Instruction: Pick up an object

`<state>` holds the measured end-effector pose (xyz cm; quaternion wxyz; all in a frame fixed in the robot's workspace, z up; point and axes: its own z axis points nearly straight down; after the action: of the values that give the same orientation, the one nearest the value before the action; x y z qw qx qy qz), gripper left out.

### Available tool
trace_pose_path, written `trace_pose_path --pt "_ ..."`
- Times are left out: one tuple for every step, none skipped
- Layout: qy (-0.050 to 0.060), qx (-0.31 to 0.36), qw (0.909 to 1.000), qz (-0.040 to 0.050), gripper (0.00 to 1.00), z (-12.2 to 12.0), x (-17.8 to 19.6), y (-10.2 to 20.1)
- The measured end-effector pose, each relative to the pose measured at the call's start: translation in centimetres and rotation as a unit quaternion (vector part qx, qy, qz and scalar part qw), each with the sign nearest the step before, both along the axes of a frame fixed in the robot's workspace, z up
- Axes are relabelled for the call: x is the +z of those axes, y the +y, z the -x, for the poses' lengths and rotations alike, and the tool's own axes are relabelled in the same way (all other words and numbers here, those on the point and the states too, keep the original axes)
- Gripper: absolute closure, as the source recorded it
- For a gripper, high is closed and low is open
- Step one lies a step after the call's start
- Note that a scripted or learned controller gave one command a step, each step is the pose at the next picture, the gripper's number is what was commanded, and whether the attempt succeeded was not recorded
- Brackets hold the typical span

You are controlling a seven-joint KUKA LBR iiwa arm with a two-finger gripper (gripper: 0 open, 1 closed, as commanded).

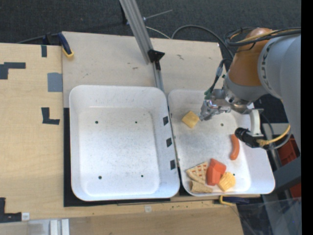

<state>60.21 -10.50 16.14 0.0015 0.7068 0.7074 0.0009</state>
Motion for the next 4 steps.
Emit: trace_pose_path --pt "0.0 0.0 1.0 -0.0002 1.0 0.1 4.3 -0.1" --pt "-0.001 0.001 1.0 0.0 1.0 -0.1 9.6 -0.1" --pt "0.003 0.002 1.0 -0.0011 1.0 1.6 9.9 4.5" --pt "0.003 0.002 1.0 -0.0011 1.0 3.4 10.0 9.1"
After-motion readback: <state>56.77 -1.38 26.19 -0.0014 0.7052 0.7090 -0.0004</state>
